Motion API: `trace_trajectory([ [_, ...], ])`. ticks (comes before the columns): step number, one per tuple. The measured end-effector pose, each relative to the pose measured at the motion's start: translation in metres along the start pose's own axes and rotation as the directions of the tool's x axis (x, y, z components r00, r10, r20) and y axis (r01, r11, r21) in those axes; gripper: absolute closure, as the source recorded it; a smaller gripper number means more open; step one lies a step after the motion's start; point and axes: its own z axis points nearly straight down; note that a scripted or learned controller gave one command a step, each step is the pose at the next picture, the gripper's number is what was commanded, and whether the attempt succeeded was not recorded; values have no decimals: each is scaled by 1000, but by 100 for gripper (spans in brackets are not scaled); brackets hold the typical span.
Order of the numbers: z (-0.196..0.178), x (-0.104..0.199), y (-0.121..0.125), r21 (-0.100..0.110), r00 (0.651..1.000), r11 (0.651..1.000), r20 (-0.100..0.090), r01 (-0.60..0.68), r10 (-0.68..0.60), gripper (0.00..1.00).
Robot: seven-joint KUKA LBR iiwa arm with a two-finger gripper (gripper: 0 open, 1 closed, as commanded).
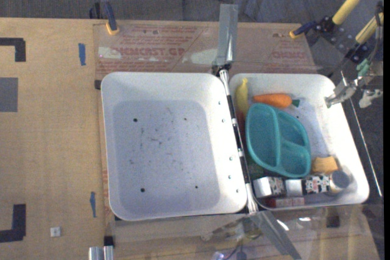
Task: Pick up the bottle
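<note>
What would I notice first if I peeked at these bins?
The big teal divided tray in the right bin grabs the eye first. An orange carrot lies just behind it, with a yellow banana at the bin's back left. The bottle lies along the front wall.

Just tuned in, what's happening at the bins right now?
Nothing is held yet. The tool sits over the right bin's far right rim, apart from the items. The bottle lies on its side along the bin's near wall, beside a can, in front of the teal tray. A carrot and banana lie behind the tray.
</note>
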Motion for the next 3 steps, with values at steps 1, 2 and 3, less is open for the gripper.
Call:
trace_trajectory([
  [1,91,28,-39,0,994,994,0,-110,110,0],
  [2,164,65,-20,-35,987,987,7,-159,159,0],
  [3,175,42,-37,-50,964,963,-10,-265,265,0],
])
